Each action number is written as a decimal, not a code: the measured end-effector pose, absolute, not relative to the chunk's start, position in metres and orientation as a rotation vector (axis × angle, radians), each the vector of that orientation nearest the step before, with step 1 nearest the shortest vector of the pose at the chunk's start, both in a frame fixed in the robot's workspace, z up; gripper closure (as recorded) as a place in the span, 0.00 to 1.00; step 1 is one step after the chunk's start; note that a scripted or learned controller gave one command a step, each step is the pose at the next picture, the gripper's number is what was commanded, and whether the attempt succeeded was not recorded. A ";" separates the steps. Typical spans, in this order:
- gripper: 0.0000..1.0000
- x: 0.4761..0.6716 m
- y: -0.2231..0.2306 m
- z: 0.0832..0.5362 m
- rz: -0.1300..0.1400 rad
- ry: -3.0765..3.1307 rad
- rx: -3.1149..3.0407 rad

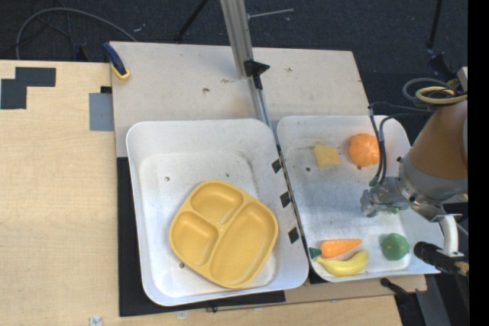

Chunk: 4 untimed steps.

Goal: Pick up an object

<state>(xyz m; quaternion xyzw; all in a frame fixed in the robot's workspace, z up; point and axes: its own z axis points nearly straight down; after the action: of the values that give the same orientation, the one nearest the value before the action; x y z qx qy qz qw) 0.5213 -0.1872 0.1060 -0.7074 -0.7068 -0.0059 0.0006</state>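
Looking down at a slant on the worktop (321, 76) with two shallow white bins side by side. Reaching in from the right edge, grey arm (437, 164) with orange band, over the right bin (294, 164). Tool (380, 202) low over the middle of that bin's floor, near its right wall; impossible to tell whether clenched or released, and nothing seen grasped in it. Lying in the right bin: an orange ball (364, 150) toward the far right corner, just beside a pale yellow block (327, 156); along the near edge, a toy carrot (340, 246) touching a yellow banana (345, 264) just in front of it, and a green round fruit (394, 246) toward the near right corner. All of these apart from the tool. Resting in the left bin (145, 156), toward its near right part: a yellow divided plate (223, 232) with three compartments. Standing at the far edge between the bins: a tilted metal post (235, 19).
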 end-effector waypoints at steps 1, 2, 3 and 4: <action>1.00 0.525 -0.192 0.149 0.000 -2.223 -2.222; 1.00 0.531 -0.189 0.211 -0.003 -2.226 -2.221; 1.00 0.528 -0.180 0.260 -0.002 -2.226 -2.220; 1.00 0.532 -0.128 0.265 -0.001 -2.225 -2.214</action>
<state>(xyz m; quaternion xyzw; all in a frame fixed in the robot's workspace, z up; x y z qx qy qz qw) 0.5320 -0.1282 0.2653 -0.7052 -0.7090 -0.0002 0.0013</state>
